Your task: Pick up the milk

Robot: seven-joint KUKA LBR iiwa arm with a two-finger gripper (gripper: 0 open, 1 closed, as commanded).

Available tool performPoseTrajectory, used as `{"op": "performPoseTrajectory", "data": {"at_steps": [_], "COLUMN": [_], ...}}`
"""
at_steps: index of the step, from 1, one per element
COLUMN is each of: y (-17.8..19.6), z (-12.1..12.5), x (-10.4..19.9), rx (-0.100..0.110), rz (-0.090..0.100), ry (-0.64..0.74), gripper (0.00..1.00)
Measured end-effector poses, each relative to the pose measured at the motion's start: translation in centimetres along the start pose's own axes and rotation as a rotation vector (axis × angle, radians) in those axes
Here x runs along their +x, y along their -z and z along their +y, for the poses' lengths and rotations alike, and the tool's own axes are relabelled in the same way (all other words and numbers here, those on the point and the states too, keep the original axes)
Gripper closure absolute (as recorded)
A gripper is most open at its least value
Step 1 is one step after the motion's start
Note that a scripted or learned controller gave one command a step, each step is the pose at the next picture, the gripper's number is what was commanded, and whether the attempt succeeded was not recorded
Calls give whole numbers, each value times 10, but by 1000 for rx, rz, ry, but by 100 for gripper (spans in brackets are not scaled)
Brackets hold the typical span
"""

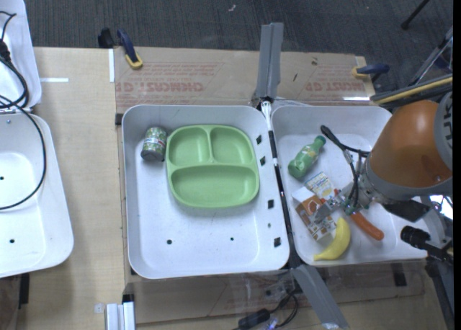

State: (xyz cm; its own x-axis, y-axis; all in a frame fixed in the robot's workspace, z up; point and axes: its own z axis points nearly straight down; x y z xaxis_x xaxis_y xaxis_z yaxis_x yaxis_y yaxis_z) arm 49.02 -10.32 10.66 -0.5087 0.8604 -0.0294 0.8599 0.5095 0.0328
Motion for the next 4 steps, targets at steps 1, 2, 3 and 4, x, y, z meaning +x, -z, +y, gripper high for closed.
{"op": "performPoseTrajectory", "data": {"at_steps": [1, 2, 3, 4], "y": [0, 12, 86, 86], "z": [2, 3, 45, 45], "x": [-2, 0, 92, 92], "rx": [-3, -1, 27, 28], "rz": [3, 14, 34, 34], "ry": [283, 282, 325, 324], "gripper": [0, 100, 100, 0]}}
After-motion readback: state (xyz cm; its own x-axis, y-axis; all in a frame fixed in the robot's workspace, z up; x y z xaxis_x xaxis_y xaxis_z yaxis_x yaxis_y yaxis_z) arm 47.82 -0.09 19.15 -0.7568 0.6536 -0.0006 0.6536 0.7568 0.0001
